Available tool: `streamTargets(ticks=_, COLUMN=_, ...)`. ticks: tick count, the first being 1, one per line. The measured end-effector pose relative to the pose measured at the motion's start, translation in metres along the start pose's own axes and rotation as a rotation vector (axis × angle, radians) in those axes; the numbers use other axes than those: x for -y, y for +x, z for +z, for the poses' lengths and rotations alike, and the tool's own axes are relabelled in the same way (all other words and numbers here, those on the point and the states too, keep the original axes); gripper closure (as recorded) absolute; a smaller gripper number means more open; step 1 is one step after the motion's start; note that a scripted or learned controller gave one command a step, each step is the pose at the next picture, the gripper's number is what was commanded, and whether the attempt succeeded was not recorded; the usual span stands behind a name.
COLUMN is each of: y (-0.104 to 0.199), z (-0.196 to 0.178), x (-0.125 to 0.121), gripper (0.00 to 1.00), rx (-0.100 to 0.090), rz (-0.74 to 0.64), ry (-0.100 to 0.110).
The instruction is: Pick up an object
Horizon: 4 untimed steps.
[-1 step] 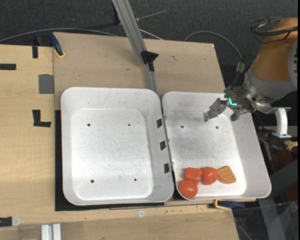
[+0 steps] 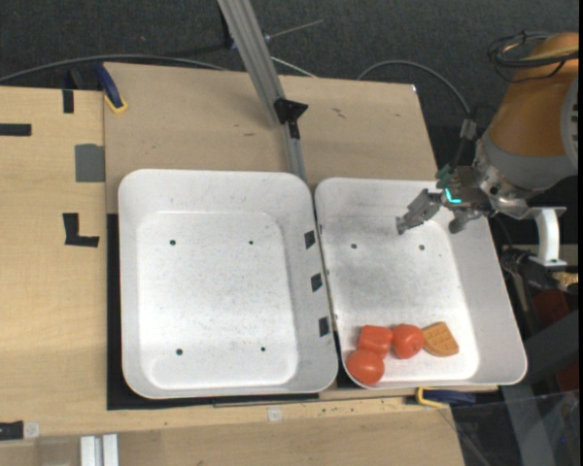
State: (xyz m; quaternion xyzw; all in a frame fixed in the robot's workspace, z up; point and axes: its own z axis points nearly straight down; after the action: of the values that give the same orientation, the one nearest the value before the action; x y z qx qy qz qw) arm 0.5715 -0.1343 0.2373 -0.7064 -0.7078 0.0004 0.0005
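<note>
Three small red pieces (image 2: 383,349) lie clustered at the near edge of the right bin (image 2: 369,260), with an orange-tan piece (image 2: 441,339) just to their right. My gripper (image 2: 433,216) hangs over the far right part of that bin, well away from the pieces. Its two fingers (image 2: 415,215) are spread apart, open, and nothing sits between them.
The left bin (image 2: 214,280) lies beside the right one, with black clips along the seam between them. A grey metal pole (image 2: 257,56) slants down from the back to the bins' far edge. The wooden bench carries black tape marks at left.
</note>
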Motion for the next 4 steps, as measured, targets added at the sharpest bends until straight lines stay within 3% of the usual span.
streamTargets(ticks=3, y=-0.005, z=0.148, x=-0.001, gripper=0.00, rx=0.001, rz=0.001, ry=0.002)
streamTargets(ticks=4, y=-0.005, z=0.136, x=-0.002, gripper=1.00, rx=0.000, rz=0.000, ry=0.002)
